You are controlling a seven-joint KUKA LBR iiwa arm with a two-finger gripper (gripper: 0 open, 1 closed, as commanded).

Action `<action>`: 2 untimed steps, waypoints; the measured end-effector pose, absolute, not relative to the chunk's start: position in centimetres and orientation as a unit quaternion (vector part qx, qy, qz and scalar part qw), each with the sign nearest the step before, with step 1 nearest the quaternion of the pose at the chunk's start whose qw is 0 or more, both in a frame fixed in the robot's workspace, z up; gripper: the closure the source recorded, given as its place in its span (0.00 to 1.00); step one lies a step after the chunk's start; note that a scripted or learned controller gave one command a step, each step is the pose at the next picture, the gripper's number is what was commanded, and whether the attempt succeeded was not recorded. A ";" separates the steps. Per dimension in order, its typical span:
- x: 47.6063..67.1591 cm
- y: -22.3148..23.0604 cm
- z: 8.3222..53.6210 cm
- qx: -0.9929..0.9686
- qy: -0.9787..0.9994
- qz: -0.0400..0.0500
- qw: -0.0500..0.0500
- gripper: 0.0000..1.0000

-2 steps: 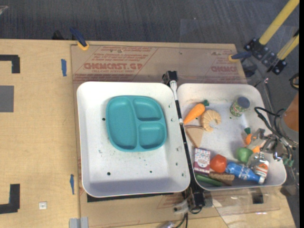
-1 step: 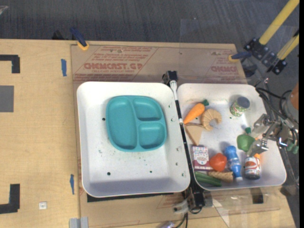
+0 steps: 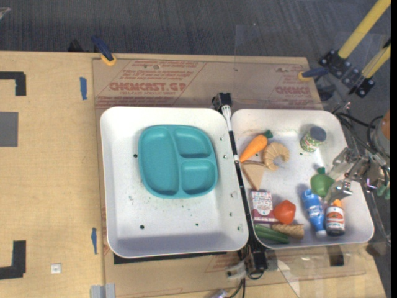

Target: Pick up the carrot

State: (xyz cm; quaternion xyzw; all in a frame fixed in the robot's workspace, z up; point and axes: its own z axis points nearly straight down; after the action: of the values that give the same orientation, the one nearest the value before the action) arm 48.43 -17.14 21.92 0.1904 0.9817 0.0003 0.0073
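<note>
Cardboard-covered bench [image 3: 49, 166] holds two white bins | left bin [image 3: 118, 185]: teal divided plate [image 3: 178, 160] | right bin [image 3: 291, 123]: carrot [image 3: 254, 147] at 10 o'clock, croissant [image 3: 275, 156] touching it, tomato [image 3: 285, 212] at 6 | gripper [image 3: 347, 172] at 3 o'clock edge, finger state cannot be told.

The cardboard sheet [image 3: 198, 82] under the bins carries red print: at its 10 o'clock corner a large word that reads roughly "CHEMCAST", with a line of smaller red type above it too blurred to read. The same red print shows at its 2 o'clock corner, cut short. The small carton [image 3: 261, 205], can [image 3: 312, 139] and bottles [image 3: 335, 217] bear labels, none legible.
</note>
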 end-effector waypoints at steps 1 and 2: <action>59.6 -22.3 16.2 0.182 0.983 0.001 0.001 1.00; 59.7 -22.3 16.6 0.182 0.983 0.000 0.004 0.00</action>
State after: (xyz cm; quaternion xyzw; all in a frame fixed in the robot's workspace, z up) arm 59.73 -22.30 16.61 0.1823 0.9832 0.0001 0.0044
